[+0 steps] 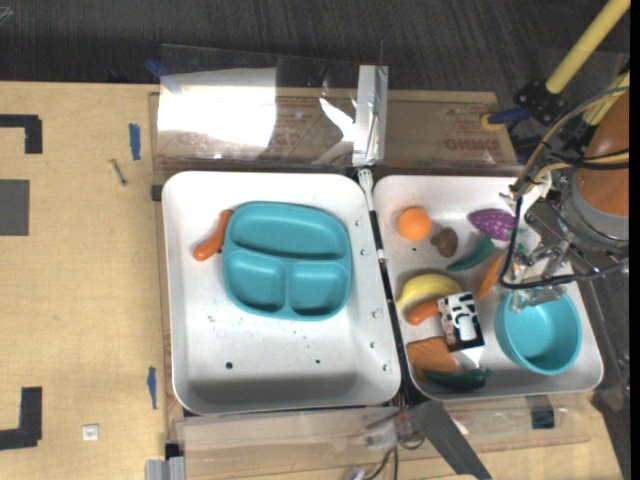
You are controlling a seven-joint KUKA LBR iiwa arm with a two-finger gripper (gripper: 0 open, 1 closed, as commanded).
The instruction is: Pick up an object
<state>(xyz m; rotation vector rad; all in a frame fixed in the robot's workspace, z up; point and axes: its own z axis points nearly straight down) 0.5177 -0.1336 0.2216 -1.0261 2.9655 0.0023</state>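
The right bin [590, 373] holds an orange ball [414, 224], a brown lump [445, 240], a purple piece [492, 222], a yellow banana [430, 288], a black-and-white block [460, 320], an orange-brown piece [432, 353] and a teal bowl [540, 336]. My gripper [535, 268] reaches in from the right, hanging over the bowl's far rim. An orange stick [487, 276] lies just left of it. Cables and the wrist hide its tips.
The left bin [190, 368] holds a teal divided plate [285, 258] with an orange carrot-like piece [210, 238] at its left. A dark green item [465, 376] lies at the right bin's front wall. A yellow pole [590, 33] slants at top right.
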